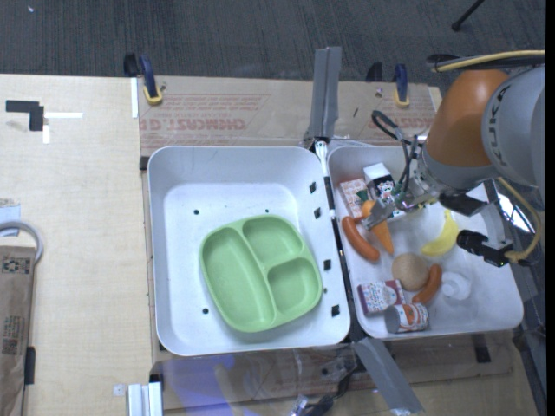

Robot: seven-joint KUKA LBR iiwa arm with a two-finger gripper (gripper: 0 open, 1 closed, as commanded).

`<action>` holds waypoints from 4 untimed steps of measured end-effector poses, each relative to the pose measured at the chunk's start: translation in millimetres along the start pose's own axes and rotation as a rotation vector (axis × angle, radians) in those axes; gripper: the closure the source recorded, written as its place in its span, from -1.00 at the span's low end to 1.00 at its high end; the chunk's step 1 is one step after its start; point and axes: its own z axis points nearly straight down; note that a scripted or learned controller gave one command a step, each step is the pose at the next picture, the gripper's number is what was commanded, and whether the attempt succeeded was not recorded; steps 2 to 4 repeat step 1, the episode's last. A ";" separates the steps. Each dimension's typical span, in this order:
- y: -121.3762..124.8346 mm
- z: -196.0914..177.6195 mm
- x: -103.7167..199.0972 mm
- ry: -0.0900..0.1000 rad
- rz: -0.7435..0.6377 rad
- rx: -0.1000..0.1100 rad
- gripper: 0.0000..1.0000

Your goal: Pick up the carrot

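The arm ran off the right edge, and its bulk covered the far right corner of the right bin. The gripper overlapped the carrot, hiding its upper end. A brown paper bag was cut by the left edge.

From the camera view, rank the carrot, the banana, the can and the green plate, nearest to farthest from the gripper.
Measured from the gripper:
1. carrot, right under the fingertips.
2. banana, to its right in the camera view.
3. can, at the bin's near edge.
4. green plate, in the left bin.
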 end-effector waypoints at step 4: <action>31.6 -89.9 27.4 -0.003 0.034 -0.005 1.00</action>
